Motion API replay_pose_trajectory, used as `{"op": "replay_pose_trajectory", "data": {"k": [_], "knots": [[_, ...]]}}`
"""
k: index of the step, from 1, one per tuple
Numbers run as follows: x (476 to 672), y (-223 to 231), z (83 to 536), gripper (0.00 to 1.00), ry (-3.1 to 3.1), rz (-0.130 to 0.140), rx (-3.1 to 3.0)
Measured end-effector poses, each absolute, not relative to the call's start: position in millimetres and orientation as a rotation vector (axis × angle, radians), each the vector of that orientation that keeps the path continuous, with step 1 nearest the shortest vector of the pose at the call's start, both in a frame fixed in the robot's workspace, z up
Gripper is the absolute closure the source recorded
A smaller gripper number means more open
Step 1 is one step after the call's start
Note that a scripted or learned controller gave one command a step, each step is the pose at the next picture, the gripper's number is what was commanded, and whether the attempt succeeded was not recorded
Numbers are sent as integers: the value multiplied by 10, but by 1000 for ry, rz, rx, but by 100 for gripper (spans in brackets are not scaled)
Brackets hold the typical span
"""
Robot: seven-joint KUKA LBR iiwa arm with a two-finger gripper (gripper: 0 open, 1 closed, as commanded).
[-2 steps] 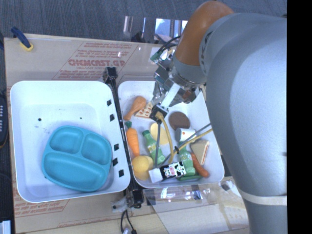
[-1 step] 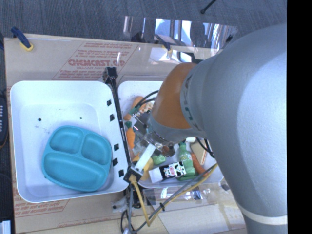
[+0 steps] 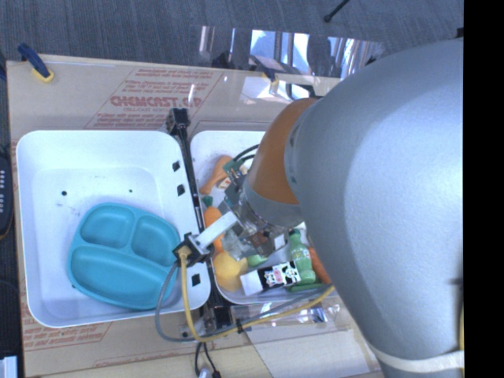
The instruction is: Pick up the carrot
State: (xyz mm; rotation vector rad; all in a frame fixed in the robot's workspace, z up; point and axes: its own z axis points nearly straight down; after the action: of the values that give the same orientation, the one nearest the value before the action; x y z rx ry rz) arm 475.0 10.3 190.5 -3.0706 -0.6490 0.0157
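Bins sit side by side on the bench (image 3: 71, 93). The left bin (image 3: 47, 156) holds a blue divided plate (image 3: 122, 254) lying in its near part, with the far part bare white. The right bin (image 3: 228, 142) is crowded and mostly covered by the grey arm (image 3: 386, 203) with its orange band (image 3: 276, 164), which reaches down into it from the right. Orange pieces show at the bin's left side, just beside the divider; the one at the far end (image 3: 214, 176) looks like the carrot, though the arm hides much of it. Nearer lie a yellow round fruit (image 3: 228, 270), a green bottle (image 3: 299, 254) and a white box with black print (image 3: 272, 278). The gripper (image 3: 250, 239) hangs low among these things, and whether its fingers are open or closed cannot be told. A yellow cable (image 3: 183, 290) loops over the near rim between the bins. A blue and yellow clamp (image 3: 35, 63) sits at the bench's far left corner.
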Motion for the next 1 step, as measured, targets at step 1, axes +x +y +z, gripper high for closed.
{"op": "replay_pose_trajectory", "data": {"k": [1], "knots": [[4750,116,1994,100,-667,26,-3060]]}}
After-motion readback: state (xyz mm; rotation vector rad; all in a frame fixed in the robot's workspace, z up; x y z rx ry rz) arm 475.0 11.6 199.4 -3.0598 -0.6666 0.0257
